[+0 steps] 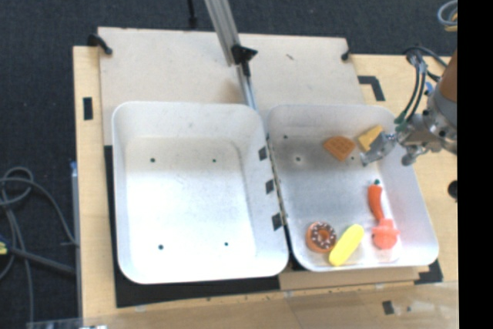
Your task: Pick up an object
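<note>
Holding 5 items, right bin (296,243), left bin (127,166)

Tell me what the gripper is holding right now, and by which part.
Nothing shows between the fingers of the gripper. It sits above the right bin, between the tan piece and the yellow wedge.

Grey metal wrist (433,129) under an orange band, with green and black cables looping above

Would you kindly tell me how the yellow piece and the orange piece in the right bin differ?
The yellow piece is a plain stubby bar, while the orange piece is longer with a paler, wider lower end. The yellow piece lies slanted beside a doughnut; the orange piece runs nearly up and down the view. Both lie near the right bin's front edge.
</note>
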{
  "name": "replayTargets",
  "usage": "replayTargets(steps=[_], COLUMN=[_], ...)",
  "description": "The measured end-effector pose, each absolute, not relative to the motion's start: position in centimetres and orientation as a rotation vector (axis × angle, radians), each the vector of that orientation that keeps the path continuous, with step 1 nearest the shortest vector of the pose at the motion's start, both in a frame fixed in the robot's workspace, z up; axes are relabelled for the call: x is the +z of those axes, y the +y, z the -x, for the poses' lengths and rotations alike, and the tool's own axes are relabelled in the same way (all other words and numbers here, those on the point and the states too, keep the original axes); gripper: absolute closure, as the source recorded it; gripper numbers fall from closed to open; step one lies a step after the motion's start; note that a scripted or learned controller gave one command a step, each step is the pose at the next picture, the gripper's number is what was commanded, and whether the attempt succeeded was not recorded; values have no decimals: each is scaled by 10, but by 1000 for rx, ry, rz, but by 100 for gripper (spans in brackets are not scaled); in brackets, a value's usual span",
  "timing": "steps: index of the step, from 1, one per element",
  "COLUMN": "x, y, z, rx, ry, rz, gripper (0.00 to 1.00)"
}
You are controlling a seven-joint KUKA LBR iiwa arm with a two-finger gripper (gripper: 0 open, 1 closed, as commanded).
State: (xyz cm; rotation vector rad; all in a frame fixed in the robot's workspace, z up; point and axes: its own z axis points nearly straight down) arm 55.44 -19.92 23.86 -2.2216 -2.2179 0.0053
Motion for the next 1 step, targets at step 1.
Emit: replayTargets(steps=[1], x=[189], y=[-207], z=[-561], rx=[5], ry=[-2218], rz=[2223], gripper=[0])
